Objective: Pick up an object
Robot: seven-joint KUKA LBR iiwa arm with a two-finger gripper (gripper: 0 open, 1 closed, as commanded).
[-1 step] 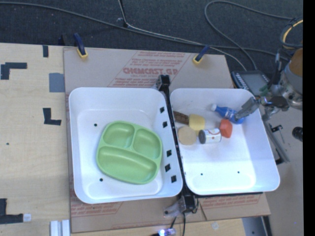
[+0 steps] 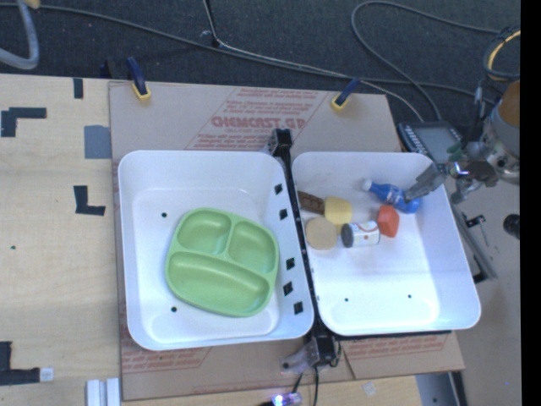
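Note:
The right bin (image 2: 423,299) holds a cluster of small objects near its far side. Among them are a blue piece (image 2: 389,194), an orange-red piece (image 2: 388,221), a yellow block (image 2: 338,210), a tan disc (image 2: 321,233), a small white tube with a dark cap (image 2: 363,235) and a brown stick (image 2: 309,201). My gripper (image 2: 440,185) hangs over the bin's far right rim and is open. One finger (image 2: 422,184) slants down toward the blue piece, and nothing sits between the fingers.
A green divided plate (image 2: 224,261) lies in the left bin (image 2: 144,184). A black divider with clips (image 2: 292,227) runs between the bins. Cables cross the dark floor behind, and a grey device (image 2: 427,138) sits just past the right bin's far corner.

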